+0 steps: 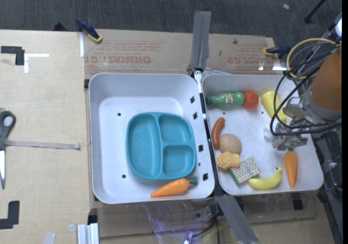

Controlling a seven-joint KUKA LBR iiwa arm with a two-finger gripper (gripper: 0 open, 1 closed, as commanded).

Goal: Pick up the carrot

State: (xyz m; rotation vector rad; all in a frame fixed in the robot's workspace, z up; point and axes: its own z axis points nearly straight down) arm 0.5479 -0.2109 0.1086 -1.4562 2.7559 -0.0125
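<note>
Here, camera view: two orange plastic carrots. One carrot [291, 168] stands near-vertical at the right bin's [255, 191] lower right, thick end up, directly below the grey gripper [287, 141] and almost touching it. A second carrot [173, 187] lies near-horizontal at the left bin's bottom edge, far off. Finger state: cannot tell, cables clutter it. Nothing visibly held.

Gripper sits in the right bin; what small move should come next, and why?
Probably a short drop toward the small orange carrot with green top, which lies just below the gripper by the right white bin's edge. The other orange carrot lies in the left bin.
</note>
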